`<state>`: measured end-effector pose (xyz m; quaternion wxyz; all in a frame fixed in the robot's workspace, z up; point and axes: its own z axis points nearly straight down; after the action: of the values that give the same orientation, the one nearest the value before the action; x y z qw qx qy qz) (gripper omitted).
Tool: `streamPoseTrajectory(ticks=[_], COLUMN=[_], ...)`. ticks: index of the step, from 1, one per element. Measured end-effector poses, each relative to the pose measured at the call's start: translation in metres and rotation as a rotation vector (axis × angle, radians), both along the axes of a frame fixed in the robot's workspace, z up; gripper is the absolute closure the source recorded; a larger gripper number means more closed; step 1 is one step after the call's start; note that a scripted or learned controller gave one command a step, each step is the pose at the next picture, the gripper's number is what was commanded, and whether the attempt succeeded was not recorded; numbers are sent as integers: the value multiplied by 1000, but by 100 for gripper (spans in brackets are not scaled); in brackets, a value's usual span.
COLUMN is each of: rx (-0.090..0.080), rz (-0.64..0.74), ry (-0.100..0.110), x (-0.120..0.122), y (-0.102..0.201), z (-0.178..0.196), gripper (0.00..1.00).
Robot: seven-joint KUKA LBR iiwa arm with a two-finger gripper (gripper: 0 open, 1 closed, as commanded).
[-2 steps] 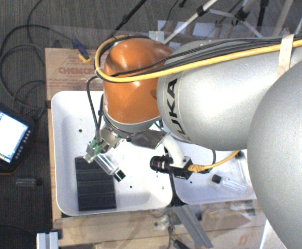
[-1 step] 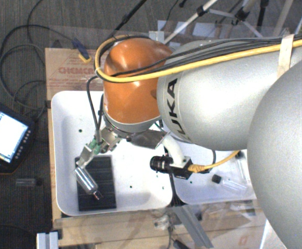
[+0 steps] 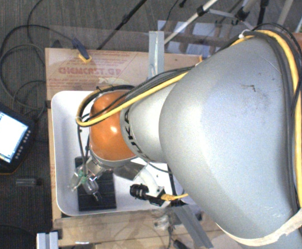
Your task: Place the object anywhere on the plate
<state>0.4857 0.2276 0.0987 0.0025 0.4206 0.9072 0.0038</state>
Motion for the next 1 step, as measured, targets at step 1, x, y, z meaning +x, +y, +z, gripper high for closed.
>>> streamPoseTrajectory(ticks=[1], rx=[-7], rz=[-105], ry=[8], x=[-2], y=[-11], z=[134], gripper=[0])
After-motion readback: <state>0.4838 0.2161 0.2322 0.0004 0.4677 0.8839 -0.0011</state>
